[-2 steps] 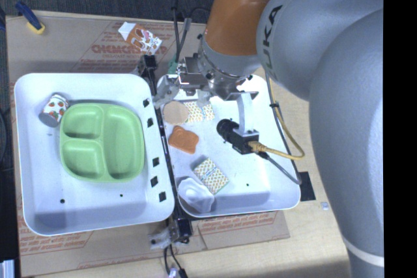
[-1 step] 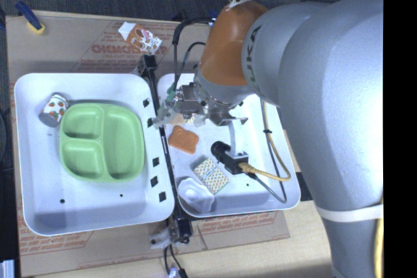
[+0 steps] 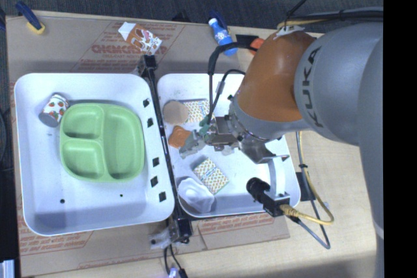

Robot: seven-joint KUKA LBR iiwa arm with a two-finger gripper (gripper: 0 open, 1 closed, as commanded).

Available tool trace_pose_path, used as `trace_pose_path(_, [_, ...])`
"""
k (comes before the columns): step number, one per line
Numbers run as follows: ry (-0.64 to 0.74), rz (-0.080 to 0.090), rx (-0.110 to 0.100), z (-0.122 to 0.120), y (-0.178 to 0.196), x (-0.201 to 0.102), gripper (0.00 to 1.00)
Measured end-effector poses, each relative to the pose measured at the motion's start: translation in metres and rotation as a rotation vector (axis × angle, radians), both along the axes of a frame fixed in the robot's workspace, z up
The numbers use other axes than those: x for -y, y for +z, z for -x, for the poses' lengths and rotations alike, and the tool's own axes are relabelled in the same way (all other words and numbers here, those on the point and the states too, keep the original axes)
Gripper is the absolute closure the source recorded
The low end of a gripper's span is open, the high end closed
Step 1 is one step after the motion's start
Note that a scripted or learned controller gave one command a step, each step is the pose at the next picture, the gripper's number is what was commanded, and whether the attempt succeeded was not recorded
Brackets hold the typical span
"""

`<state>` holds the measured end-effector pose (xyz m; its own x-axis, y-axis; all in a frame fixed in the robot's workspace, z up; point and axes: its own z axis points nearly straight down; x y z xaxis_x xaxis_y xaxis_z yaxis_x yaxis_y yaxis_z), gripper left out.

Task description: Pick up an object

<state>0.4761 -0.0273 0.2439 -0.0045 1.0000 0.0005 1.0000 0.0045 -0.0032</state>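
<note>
The gripper (image 3: 195, 139) hangs low in the right bin (image 3: 287, 189), beside an orange block (image 3: 178, 137), presumably reaching for it; its grip I cannot tell.

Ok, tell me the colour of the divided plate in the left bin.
Light green; the divided plate shows best in the camera view.

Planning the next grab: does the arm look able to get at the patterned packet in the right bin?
Probably yes. The packet lies uncovered just below the end effector, with only a white cup beside it.
</note>
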Motion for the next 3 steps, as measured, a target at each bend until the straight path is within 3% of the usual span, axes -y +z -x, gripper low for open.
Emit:
trace_pose_path(1, [0.002,0.001,0.002,-0.029,0.027,0.012,0.00])
trace_pose_path(2, [0.004,0.001,0.000,0.000,0.018,-0.072,0.00])
trace_pose_path(3, [0.001,0.002,-0.002,0.000,-0.053,-0.007,0.00])
